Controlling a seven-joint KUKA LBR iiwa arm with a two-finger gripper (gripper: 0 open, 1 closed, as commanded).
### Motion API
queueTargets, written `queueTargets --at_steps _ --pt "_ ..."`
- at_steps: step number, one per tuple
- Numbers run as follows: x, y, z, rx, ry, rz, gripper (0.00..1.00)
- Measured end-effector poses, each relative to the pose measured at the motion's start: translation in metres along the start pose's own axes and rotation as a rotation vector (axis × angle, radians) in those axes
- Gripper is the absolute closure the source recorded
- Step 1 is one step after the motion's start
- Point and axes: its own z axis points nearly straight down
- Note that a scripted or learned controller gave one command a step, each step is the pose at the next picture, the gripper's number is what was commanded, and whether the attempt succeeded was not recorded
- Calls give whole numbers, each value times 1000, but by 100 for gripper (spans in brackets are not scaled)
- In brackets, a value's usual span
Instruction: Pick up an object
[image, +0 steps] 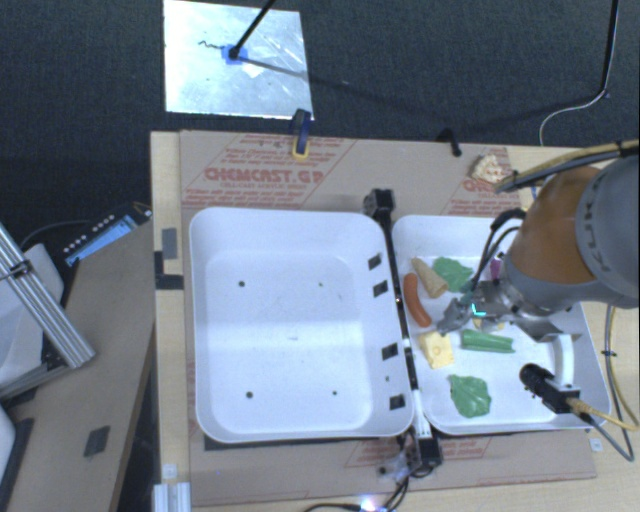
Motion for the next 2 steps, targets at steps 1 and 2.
queueTargets --at_steps 1,2 --pt "-26 91 44 -6 -3 -4 0" --pt "73 96 -17 0 3 1 0"
